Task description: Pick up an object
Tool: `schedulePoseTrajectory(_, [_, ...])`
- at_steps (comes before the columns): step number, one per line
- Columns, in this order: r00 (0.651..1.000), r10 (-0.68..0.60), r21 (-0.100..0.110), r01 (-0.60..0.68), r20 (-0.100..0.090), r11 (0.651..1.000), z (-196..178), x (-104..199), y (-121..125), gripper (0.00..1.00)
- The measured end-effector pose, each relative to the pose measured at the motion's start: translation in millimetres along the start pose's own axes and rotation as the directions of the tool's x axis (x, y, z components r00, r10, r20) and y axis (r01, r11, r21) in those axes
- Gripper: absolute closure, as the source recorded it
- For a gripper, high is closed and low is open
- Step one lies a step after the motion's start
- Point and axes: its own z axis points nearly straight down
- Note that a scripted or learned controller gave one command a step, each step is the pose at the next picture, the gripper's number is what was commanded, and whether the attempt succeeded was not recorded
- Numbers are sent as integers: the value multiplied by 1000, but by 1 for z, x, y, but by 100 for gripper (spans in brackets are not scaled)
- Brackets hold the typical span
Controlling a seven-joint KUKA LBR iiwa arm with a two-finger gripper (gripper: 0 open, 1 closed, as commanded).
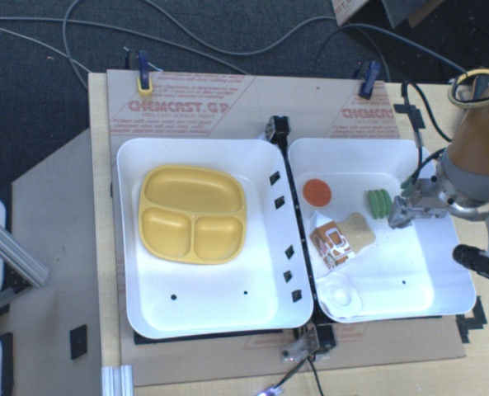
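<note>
We see two white bins side by side on the bench. The left bin [137,246] holds a yellow divided plate [192,213] lying flat toward its upper left. In the right bin [442,291] sit the loose pieces: an orange round disc [317,192] near the top left, a green ridged object [379,203] to its right, and below them a tan block [357,231] touching an orange-and-white packet [331,247]. A white round object [340,295] lies near the bin's lower left corner — hard to make out against the white floor.

The arm comes in from the right, and its gripper [409,209] hangs over the right bin, just beside the green ridged object on its right side. Whether the pincer is spread or pressed together we cannot tell — nothing is visible between its tips.
</note>
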Motion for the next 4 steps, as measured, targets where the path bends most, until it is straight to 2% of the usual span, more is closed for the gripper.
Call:
schedulePoseTrajectory(1, [1000, -1, -5, 1, 3, 1000, -45, 5, -1, 100])
schedulePoseTrajectory(2, [1000, -1, -7, 1, 4, 1000, -108, 0, -3, 100])
schedulePoseTrajectory(3, [1000, -1, -5, 1, 3, 1000, -143, 0, -1, 100])
schedulePoseTrajectory(4, [1000, -6, -2, 6, 1, 1000, -139, 54, 18, 100])
